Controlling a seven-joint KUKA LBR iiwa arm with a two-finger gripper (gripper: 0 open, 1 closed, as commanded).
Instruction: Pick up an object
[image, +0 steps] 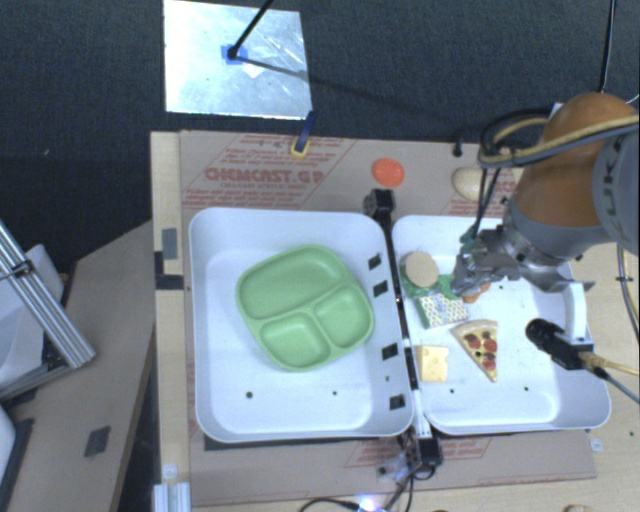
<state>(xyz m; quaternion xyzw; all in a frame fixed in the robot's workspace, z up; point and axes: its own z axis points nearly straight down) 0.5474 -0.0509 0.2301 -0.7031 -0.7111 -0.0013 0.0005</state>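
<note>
Look to the right bin (575, 405) – your gripper (468, 284) hangs low over its upper left part, the grey arm (560, 215) reaching in from the right edge of the frame. You cannot tell from this angle whether it is open or closed. Just left of it lies a round tan bun (421, 268), and below that a green patterned packet (440, 308). A pizza slice (480, 348) sits toward the bin's middle, a yellow cheese square (433, 362) near its left wall. The left bin (215, 390) holds a green divided plate (304, 306). On the counter (260, 170) above the bins – an orange disc (387, 172).
</note>
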